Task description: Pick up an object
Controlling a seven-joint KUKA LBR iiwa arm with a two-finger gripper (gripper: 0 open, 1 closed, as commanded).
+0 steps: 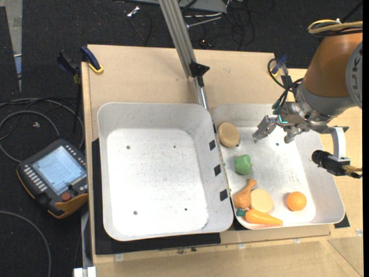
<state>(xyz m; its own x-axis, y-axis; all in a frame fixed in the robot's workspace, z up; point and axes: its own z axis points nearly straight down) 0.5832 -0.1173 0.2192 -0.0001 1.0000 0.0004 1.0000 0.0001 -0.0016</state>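
Observation:
My gripper (278, 131) hangs over the far part of the right bin (314, 180), its two fingers spread open with nothing between them. To its left, near the bin's far left corner, lies a tan bun-shaped piece (229, 134). A green pepper (243, 164) sits below that. Along the bin's near edge lie an orange drumstick-shaped piece (245, 194), a pale round slice (262, 201), a carrot (263, 217) and an orange ball (296, 201).
The left bin (109, 154) stands beside the right one, sharing a raised middle wall. A metal pole (179, 30) slants across the bench at the back. A teach pendant (55, 176) lies on the floor at left.

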